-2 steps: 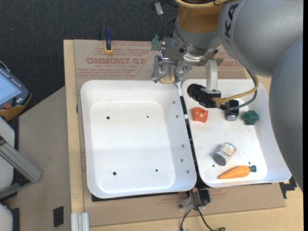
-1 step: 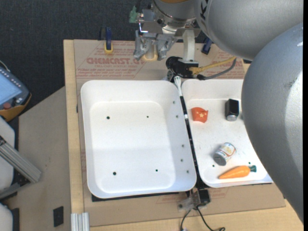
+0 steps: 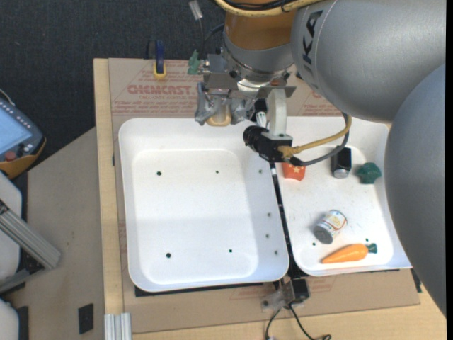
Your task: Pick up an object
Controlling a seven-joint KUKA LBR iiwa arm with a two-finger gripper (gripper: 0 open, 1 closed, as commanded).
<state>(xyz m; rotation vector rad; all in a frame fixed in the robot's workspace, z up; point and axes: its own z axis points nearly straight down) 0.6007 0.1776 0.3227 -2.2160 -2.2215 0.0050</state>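
My gripper (image 3: 221, 112) hangs over the far rim of the left bin (image 3: 134, 190), near the wall between the two bins. A small tan piece (image 3: 219, 118) sits between its metal fingers, held above the rim. In the right bin (image 3: 386, 214) lie a red-orange block (image 3: 293, 171), a small black cylinder (image 3: 341, 163), a green piece (image 3: 368, 172), a small tin can (image 3: 330, 227) and an orange carrot (image 3: 347, 253).
The big grey arm covers the upper right of the view and the right bin's far corner. Brown cardboard (image 3: 113, 105) lies under both bins. A blue-and-yellow clamp (image 3: 159, 59) stands at the cardboard's far edge.
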